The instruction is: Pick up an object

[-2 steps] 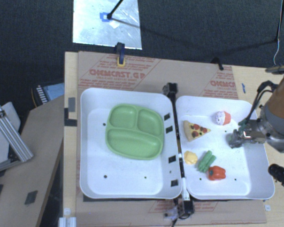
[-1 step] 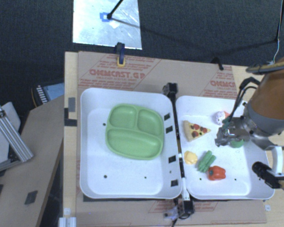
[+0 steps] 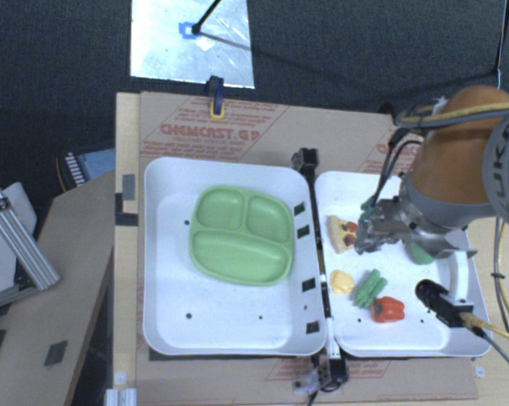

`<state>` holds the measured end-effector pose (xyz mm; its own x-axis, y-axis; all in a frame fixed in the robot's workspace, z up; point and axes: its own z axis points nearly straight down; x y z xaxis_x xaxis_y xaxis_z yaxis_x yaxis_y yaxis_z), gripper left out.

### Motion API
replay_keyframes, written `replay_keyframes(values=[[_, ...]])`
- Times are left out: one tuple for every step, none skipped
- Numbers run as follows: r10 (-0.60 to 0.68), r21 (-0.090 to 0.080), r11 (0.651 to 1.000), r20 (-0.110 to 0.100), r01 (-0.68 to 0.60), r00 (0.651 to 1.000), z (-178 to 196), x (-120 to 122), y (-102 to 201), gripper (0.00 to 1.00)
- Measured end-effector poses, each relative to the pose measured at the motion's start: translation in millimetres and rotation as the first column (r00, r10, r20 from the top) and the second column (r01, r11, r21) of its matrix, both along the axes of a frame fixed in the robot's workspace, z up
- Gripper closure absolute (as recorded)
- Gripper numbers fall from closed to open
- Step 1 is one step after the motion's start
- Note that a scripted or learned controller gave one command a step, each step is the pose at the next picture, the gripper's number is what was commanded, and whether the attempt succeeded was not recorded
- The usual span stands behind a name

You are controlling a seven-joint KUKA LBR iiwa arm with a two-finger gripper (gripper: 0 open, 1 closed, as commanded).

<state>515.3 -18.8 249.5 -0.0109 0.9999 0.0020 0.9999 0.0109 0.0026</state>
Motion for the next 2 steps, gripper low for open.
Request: replay_keyframes(values=[[-0.001,0.000,1.000,-0.003,0.001,1.000,-16.5,4.7,52.4,1.00],[-0.001,0.000,1.000,-0.002,0.001,1.000,-29.1,10.9,107.1,1.00]])
